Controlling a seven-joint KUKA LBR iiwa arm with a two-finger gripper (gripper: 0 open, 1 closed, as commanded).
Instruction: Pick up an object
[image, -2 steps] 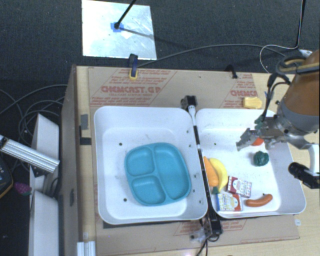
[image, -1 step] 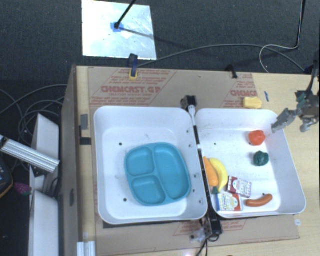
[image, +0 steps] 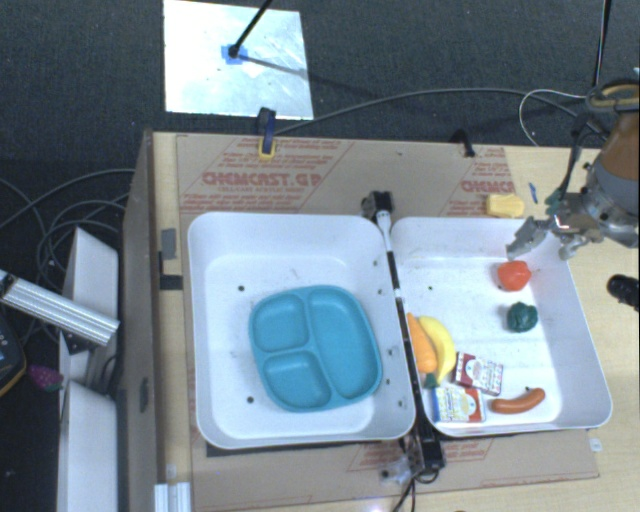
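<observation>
Hovering over right bin's (image: 590, 385) far right rim: end effector (image: 545, 238), fingers spread apart, nothing between them. Lying just below it in that bin: red tomato-like item (image: 514, 275), then dark green item (image: 521, 318). Resting near front: banana (image: 438, 345), carrot (image: 423, 349), sausage (image: 517, 401), small cartons (image: 470, 389). Sitting in left bin (image: 225, 250): blue divided tray (image: 314, 346).

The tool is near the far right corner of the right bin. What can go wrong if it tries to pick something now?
1. The tool sits by the right bin's rim, so a descent could hit the wall.
2. The red object and green object look small and rounded; they may slip away.
3. The banana, carrot and packets lie crowded together, so a grasp there might catch two things.
</observation>
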